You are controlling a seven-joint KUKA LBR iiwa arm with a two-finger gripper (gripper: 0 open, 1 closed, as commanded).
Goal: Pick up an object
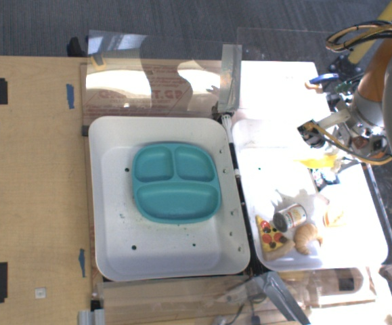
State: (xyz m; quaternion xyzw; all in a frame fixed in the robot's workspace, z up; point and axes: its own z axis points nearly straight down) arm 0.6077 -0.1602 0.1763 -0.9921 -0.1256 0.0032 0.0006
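Partly glare-washed, the right bin (375, 239) blurs its small objects (292, 227).

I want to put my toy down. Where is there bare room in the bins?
Left bin: bare floor all around the teal plate, widest below it. Right bin: bare at the top and left. Its bottom is crowded with the pizza slice, can and bread roll.

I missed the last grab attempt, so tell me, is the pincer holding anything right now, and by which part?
It cannot be told. The arm sits over the right bin's far edge, with glare hiding whatever lies beneath it.
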